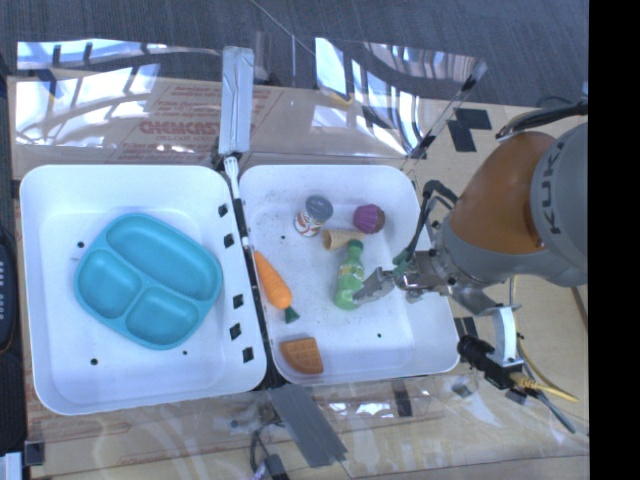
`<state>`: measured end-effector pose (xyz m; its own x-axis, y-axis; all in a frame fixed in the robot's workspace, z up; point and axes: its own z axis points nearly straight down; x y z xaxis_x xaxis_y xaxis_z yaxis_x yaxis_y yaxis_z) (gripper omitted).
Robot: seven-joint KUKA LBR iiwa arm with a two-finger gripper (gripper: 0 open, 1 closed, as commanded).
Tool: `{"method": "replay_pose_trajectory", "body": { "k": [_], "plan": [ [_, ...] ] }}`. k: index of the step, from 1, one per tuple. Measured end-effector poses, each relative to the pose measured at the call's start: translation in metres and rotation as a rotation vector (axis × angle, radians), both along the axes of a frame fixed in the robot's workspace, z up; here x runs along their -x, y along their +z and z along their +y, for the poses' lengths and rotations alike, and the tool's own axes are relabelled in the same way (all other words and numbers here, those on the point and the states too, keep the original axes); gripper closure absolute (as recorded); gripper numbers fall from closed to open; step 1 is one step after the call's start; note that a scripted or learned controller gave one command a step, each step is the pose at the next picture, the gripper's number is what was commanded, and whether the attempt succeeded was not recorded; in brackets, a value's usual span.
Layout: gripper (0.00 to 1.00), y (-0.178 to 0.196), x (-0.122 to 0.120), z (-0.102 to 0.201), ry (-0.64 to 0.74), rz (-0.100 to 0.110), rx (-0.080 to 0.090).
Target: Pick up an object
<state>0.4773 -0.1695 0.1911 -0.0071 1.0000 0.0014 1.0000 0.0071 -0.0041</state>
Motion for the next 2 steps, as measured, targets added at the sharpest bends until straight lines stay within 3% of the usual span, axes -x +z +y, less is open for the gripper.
{"method": "replay_pose_trajectory", "body": {
  "k": [1, 2],
  "plan": [
    [0.0, -0.0973, -0.0519, 0.0017, -0.07, -0.003, 0.001],
    [1.0, -0.0886, -0.0508, 0.0014, -0.067, 0.002, 0.0]
  ]
}}
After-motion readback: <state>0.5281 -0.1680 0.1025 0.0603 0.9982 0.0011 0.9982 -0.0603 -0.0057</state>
